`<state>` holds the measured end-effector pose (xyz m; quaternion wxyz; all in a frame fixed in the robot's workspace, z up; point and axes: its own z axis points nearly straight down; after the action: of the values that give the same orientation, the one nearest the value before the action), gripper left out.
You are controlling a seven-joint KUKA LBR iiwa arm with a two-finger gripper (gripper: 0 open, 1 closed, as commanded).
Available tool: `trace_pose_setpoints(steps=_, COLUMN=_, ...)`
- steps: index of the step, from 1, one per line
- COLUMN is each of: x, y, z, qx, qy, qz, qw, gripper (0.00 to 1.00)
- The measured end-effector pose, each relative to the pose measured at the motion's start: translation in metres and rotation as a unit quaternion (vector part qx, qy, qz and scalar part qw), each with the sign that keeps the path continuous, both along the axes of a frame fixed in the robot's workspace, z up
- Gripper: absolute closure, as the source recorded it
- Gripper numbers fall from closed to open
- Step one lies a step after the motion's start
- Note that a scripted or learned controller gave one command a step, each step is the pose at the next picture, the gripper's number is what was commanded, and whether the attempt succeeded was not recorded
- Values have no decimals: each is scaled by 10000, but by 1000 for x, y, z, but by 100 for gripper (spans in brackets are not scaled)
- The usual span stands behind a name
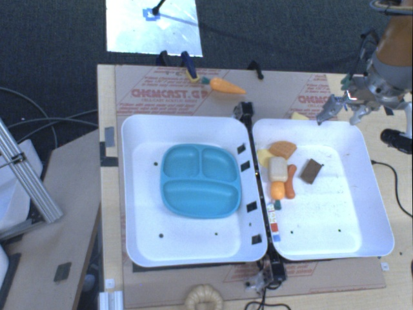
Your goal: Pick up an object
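Two shallow white bins were seen side by side on the bench. In the left bin [139,173] a blue divided plate [200,181] was laid flat near the middle. In the right bin [361,192] a small cluster of objects was gathered in the far-left part, close to the divider: a tan rounded piece [282,149] lay farthest, a cream block [278,168] was placed just nearer than it, an orange piece [277,190] was touching the block's near end, and a slim orange-red stick [291,181] was laid just to their right. A brown block [312,170] was seen tilted, a little apart to the right of the cluster.

The gripper [341,110] was held above the far edge of the right bin, well apart from the cluster, with its two fingers spread open and nothing between them.

Outside the bins, a toy carrot [222,86] was seen on the cardboard sheet [161,89] beyond the left bin.
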<state>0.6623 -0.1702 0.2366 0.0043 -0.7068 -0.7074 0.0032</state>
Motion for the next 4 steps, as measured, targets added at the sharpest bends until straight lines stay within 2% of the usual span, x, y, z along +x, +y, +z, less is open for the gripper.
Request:
trace_pose_setpoints(steps=1, x=2, y=0, z=8, qx=-12, qy=-62, qz=11, qw=10000, gripper=0)
trace_pose_setpoints(steps=3, x=-2, y=-11, z=-80, qx=-16, qy=-59, qz=5, qw=10000, gripper=0)
trace_pose_setpoints(steps=4, x=-11, y=-11, z=-133, qx=-13, qy=-53, qz=4, qw=10000, gripper=0)
